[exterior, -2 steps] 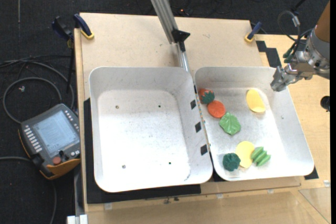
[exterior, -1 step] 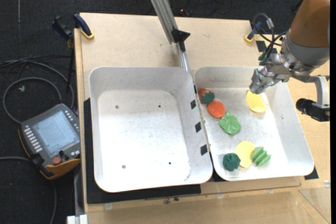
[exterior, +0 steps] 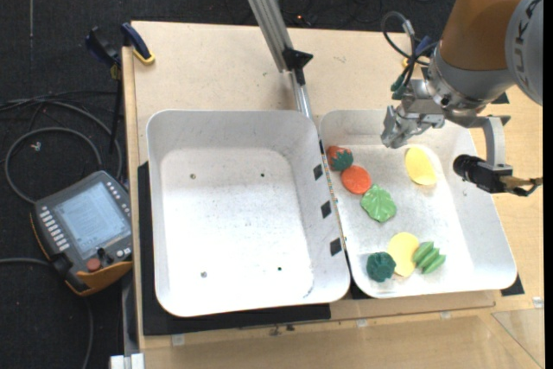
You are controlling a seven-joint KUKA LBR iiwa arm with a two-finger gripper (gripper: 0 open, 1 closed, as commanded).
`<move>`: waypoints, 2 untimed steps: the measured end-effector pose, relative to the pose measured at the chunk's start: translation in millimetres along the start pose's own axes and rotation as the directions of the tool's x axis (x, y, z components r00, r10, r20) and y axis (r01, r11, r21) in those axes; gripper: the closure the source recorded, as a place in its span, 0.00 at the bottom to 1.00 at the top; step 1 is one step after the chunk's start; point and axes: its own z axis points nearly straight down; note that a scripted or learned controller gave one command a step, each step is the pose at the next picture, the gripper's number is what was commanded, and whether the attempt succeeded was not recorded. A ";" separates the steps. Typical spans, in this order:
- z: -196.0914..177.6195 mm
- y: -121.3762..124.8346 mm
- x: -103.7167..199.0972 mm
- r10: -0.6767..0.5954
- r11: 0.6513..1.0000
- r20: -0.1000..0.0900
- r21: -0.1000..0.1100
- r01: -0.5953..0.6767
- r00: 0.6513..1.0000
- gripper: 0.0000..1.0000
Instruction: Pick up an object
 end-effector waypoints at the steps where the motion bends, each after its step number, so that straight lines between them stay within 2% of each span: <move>1: 15.0 12.5 49.4 0.001 1.000 0.000 0.003 -0.001 1.000 1.00; 2: 28.1 15.3 108.9 0.000 1.000 -0.001 0.004 0.000 1.000 1.00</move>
